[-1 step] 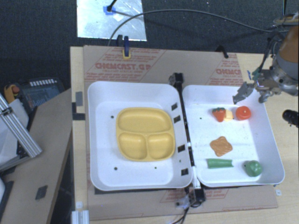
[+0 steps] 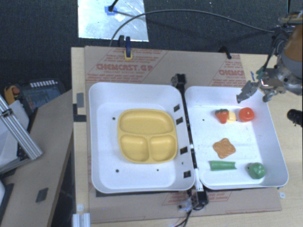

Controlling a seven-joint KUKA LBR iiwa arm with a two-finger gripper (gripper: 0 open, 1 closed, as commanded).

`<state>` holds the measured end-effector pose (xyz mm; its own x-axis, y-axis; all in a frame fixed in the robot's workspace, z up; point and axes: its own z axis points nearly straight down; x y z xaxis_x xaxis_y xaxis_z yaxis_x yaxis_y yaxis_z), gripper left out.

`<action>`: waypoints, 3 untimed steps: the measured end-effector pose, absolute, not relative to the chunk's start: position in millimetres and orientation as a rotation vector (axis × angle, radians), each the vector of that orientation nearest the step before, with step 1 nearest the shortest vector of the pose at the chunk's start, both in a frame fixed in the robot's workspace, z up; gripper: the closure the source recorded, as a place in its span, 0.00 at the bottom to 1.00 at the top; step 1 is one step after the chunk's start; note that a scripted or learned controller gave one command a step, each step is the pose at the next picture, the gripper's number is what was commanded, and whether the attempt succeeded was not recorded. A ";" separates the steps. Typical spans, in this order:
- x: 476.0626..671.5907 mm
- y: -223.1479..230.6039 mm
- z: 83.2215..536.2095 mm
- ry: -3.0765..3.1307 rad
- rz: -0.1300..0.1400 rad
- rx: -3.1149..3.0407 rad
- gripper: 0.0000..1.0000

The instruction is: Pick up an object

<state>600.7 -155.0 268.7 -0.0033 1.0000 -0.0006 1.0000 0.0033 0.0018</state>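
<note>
Five loose objects are sitting in the right bin (image 2: 271,141), so you're choosing among them. Nearest the gripper (image 2: 256,91) is the red round piece (image 2: 246,114), lying at the upper right of the frame, just below and slightly left of the fingertips. Touching its left side is a small yellow piece (image 2: 231,117), and an orange-red piece (image 2: 222,115) is sitting against that, so the three are forming a short row running left-right. I'd judge the red one the easiest target: you're needing mostly a straight drop, little sideways travel.

Further down the frame, the tan flat piece (image 2: 223,148) is lying mid-bin. The green stick (image 2: 222,165) is lying below it with its long axis running left-right. The green round piece (image 2: 256,170) is sitting near the lower right corner.

The jaws are standing spread apart, gripping nothing, hovering over the bin's upper right rim.

The left bin (image 2: 102,126) is holding a yellow divided plate (image 2: 147,135).

Readable writing: the cardboard sheet (image 2: 156,63) under the bins is showing red print, something like "CHEMCAST GP", upper centre; a similar mark at upper right is too cut off to read.
</note>
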 end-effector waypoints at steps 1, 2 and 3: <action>603.5 -150.6 207.0 2.225 -0.002 2.220 0.00; 613.3 -147.0 157.4 2.228 -0.001 2.216 0.00; 620.3 -140.3 100.8 2.229 -0.001 2.215 0.00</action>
